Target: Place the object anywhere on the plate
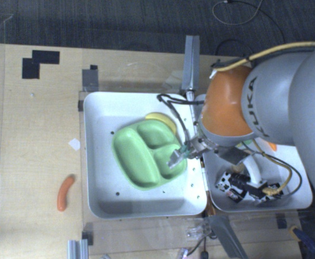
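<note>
1. While the grey arm point(287, 96) reaches in from the right, its hand point(180, 156) hangs over the right rim of the green divided plate point(141, 158), which lies in the left white bin point(101, 198).
2. How far the hand is open I cannot tell; something pale and glassy glints at its tip, but whether that is a held object or part of the hand is unclear.
3. A yellow object point(165, 121) peeks out at the plate's upper edge, touching or just behind the rim; it may be the thing to place, though that is a guess.
4. My judgement: the task is at or near the placing step, since the hand is already above the plate, yet nothing clearly rests in the plate's compartments, so the release is not yet confirmed.
5. Around it: the right bin point(303, 198) holds black-and-white clutter point(241, 185) under the arm, and an orange sausage-shaped toy point(64, 192) lies on the counter point(33, 161), well apart to the left.
6. Black cables point(171, 104) cross near the wrist, and the arm's bulk hides much of the right bin.
</note>
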### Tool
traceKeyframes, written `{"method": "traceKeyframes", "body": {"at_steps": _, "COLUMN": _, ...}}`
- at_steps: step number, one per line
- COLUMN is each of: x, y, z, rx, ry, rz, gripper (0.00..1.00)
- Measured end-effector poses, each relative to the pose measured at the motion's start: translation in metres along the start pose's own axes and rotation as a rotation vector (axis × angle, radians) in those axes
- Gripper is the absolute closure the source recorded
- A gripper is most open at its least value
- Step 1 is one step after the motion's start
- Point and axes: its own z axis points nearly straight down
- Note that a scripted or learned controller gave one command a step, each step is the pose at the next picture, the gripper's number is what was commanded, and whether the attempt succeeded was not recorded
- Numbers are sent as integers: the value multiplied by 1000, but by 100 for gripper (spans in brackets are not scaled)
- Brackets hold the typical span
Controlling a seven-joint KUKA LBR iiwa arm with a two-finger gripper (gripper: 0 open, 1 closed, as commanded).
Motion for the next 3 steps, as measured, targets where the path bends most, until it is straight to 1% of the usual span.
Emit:
{"method": "traceKeyframes", "body": {"at_steps": 1, "x": -1, "y": 2, "z": -11, "rx": -5, "ry": -3, "rz": -2, "gripper": 100}}
{"method": "traceKeyframes", "body": {"at_steps": 2, "x": -1, "y": 2, "z": -11, "rx": -5, "ry": -3, "rz": -2, "gripper": 0}}
{"method": "traceKeyframes", "body": {"at_steps": 3, "x": -1, "y": 4, "z": -22, "rx": -10, "ry": -5, "rz": -5, "gripper": 100}}
